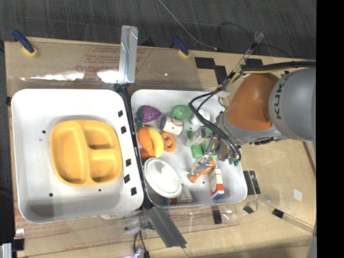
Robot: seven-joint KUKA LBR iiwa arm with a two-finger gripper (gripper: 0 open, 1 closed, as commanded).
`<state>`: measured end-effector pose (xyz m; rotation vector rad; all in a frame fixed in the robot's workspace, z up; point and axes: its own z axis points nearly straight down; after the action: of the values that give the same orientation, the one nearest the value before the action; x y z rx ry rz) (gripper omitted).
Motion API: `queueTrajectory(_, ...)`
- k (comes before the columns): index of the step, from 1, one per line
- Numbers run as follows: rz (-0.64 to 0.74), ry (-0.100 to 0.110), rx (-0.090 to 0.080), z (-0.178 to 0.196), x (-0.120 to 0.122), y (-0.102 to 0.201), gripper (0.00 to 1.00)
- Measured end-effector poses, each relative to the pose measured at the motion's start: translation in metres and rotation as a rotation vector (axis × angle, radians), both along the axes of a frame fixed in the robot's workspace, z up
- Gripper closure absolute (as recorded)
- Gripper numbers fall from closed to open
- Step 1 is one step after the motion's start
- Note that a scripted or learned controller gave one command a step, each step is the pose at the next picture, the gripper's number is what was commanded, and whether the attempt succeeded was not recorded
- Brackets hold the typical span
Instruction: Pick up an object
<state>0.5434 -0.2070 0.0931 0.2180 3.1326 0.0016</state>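
Right bin [236, 190], crowded. Gripper [210, 153] lowered over its centre-right; state of grip: cannot tell, wrist and cabling in the way. Nothing confirmed held.

Nearest candidate: orange carrot-like toy [200, 172], lying flat just at 7 o'clock of the gripper. Judged light, rigid plastic, smooth and tapered, so liable to slip; best taken across the thicker middle, square to its length.

Small carton [217, 183] at 5 o'clock, close by the carrot-like toy and near the front wall. Judged light, flat-sided, mildly crushable; best taken across the two broad faces.

White lidded bowl [161, 178] at 8 o'clock: too wide, poor candidate. Orange-and-yellow fruit toys [149, 142] at 9 o'clock, purple toy [149, 113] and green toy [182, 112] at 10 to 11 o'clock: rounded, likely to roll.

Left bin [27, 144], well apart at 9 o'clock, with yellow divided tray [86, 150].
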Motion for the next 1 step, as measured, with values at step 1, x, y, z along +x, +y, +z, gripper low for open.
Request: queueTrajectory(1,0.008,-0.003,-0.001,0.0112,0.0023,0.0016,1.0)
